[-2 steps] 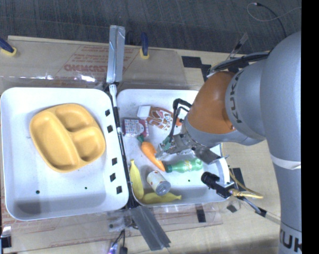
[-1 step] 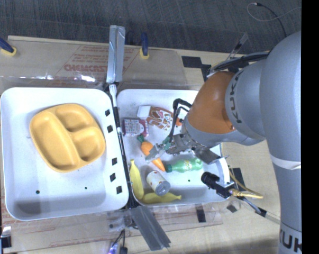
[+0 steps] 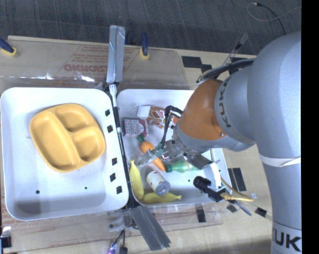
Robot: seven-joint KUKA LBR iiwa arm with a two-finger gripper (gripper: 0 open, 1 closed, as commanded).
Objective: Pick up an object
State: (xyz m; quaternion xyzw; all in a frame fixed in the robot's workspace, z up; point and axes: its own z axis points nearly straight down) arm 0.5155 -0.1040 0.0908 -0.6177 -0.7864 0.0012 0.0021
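Right bin (image 3: pixel 128 98): a clutter of small things lies packed in its middle and near side. Gripper (image 3: pixel 167 151) low among them, over an orange carrot-like piece (image 3: pixel 158 163) and a green item (image 3: pixel 178 167); whether it is open or closed I cannot tell. One yellow banana (image 3: pixel 136 181) along the near-left wall, one small can (image 3: pixel 157 182) touching it, two printed packets (image 3: pixel 146 119) toward the far side. Left bin (image 3: pixel 11 142): one yellow divided tray (image 3: pixel 67 136), tilted. Both bins sit on a cardboard-brown bench (image 3: pixel 43 62); dark ribbed floor (image 3: pixel 148 9) beyond. Arm (image 3: pixel 265 105) comes in from the right, orange band (image 3: pixel 200 115) bent down over the right bin.
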